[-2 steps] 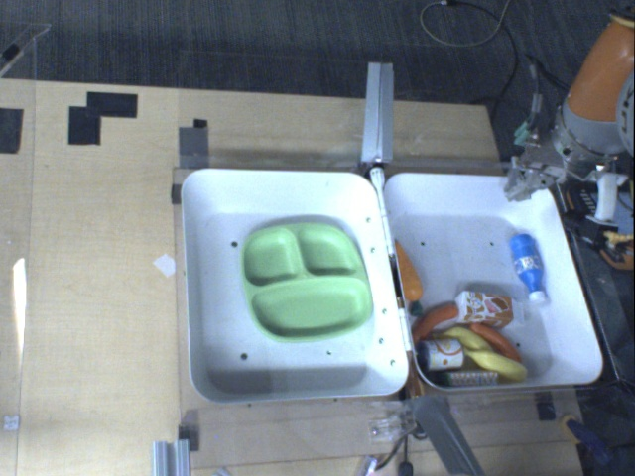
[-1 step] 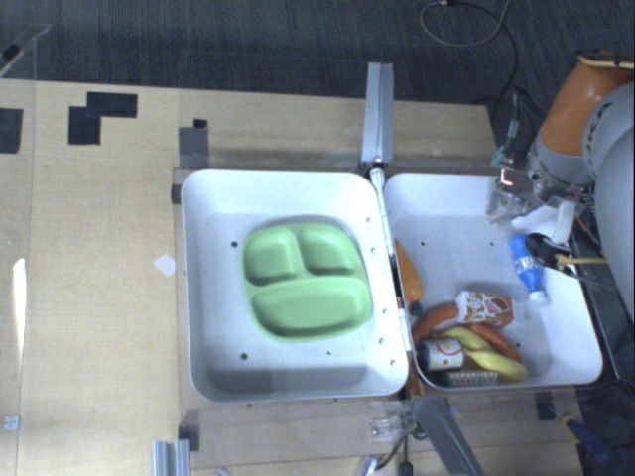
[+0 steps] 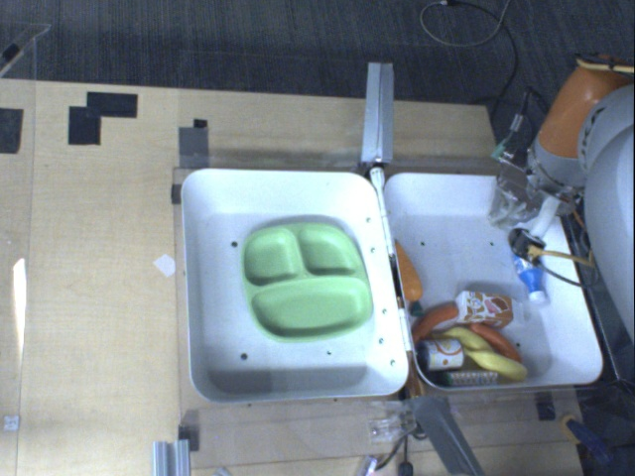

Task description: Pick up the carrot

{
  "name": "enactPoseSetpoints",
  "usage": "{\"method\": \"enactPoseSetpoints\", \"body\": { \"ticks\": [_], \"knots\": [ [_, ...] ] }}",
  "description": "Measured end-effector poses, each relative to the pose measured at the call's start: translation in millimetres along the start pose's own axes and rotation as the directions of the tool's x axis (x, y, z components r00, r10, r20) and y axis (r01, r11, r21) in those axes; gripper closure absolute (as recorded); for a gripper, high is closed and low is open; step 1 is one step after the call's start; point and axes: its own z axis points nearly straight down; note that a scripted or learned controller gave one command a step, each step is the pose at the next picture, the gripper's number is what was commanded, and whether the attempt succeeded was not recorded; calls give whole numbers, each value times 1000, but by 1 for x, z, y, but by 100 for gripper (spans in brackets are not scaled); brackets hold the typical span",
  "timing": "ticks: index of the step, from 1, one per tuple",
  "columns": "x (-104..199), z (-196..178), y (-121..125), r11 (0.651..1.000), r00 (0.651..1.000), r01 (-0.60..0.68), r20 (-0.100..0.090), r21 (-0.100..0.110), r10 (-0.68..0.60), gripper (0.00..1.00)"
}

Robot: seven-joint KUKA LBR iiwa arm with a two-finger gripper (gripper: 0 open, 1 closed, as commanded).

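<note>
The carrot (image 3: 407,278) is orange and tapered, lying lengthwise against the left wall of the right bin (image 3: 448,191), just above the food pile (image 3: 472,337).

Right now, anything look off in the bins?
Mostly fine. The carrot sits wedged against the right bin's left wall, apart from the food pile in the front corner. The green tray lies flat.

carrot (image 3: 408,276) right bin's left wall | gripper (image 3: 515,206) far right corner | green tray (image 3: 306,278) left bin
</note>
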Motion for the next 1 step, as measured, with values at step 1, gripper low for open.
{"method": "enactPoseSetpoints", "body": {
  "ticks": [1],
  "knots": [
    [43,-3,-41,993,993,115,0,6,-115,100]
  ]
}}
